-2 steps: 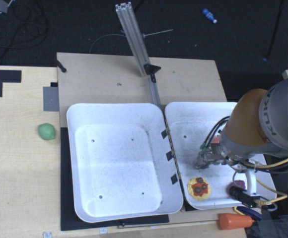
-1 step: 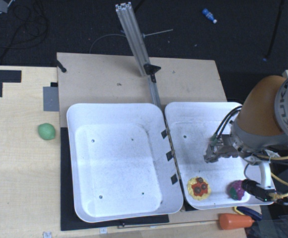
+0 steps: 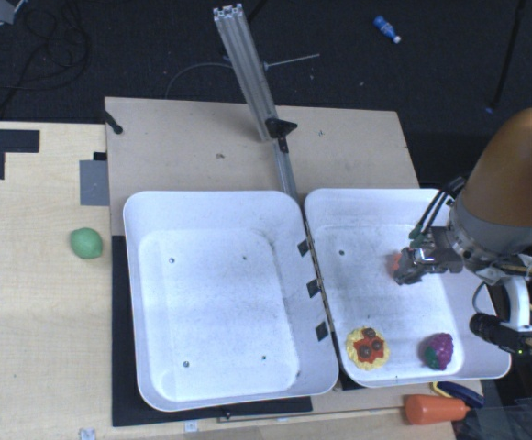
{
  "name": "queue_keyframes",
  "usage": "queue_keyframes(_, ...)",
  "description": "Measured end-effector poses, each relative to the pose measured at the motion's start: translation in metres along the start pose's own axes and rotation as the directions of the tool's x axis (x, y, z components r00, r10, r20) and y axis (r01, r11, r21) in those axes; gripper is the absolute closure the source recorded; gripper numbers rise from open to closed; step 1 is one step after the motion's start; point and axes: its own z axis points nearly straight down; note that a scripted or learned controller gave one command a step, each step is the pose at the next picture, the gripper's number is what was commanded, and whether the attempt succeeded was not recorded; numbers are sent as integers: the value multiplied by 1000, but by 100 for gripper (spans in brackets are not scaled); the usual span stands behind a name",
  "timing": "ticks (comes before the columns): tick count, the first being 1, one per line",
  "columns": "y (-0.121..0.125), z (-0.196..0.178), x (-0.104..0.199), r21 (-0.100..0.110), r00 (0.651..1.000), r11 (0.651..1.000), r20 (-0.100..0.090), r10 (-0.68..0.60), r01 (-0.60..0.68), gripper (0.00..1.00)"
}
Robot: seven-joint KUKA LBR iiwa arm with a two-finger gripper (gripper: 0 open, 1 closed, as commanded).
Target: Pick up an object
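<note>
1. Camera view: our gripper (image 3: 415, 266) hovers in the right bin (image 3: 358, 211), mid right side; a small red object (image 3: 395, 262) touches its left.
2. We cannot tell its grip state.
3. Object's long axis is unclear.

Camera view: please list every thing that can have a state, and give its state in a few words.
gripper: low in the right bin, over a small red thing
right bin: holds three small things
yellow toy: lying near the front wall
purple toy: lying in the front corner
green ball: resting outside the bins
</note>
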Motion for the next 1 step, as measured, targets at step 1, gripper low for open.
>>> queue_keyframes(1, 1, -38, -1, 2, 1000, 1000, 0, 0, 0, 100)
